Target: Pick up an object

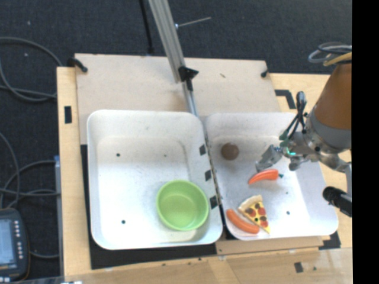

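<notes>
Bins fill the middle of your view, side by side: the left bin carries a green bowl near its lower right corner. Moving right, the right bin shows you a brown ball at its upper left, a hot dog and pizza slice along its lower edge, and an orange chili pepper at centre. The gripper sits just above that pepper, at the right of the frame; you cannot tell how wide it stands.

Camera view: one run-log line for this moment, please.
gripper above orange chili | right bin: brown ball, pizza slice, sausage | left bin: green bowl
</notes>
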Motion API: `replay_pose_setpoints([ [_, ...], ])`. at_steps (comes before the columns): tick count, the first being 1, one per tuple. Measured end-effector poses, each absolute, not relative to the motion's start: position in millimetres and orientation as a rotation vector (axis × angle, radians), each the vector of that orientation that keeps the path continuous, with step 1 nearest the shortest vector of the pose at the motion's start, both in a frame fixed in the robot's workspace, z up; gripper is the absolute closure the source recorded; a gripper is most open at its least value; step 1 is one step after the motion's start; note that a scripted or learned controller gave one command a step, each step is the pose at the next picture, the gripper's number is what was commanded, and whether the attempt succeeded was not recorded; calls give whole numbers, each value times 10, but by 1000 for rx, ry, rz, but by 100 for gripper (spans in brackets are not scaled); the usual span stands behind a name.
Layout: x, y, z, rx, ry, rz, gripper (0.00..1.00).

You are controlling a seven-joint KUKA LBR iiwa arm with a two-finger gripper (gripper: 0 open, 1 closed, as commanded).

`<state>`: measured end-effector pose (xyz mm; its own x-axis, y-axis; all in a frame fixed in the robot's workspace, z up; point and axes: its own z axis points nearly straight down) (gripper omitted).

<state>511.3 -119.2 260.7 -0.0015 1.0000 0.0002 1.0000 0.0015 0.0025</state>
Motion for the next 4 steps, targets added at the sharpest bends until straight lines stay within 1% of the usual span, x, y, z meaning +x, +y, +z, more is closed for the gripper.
replay_pose_setpoints([
  [1, 5101, -1235, 1978, 2224, 2222, -7, 0],
  [2, 5143, -1327, 1497, 2224, 2221, -6, 0],
  [3, 5144, -1344, 991, 2222, 2218, -2, 0],
  [4, 5161, -1340, 1117, 2224, 2213, 6, 100],
])
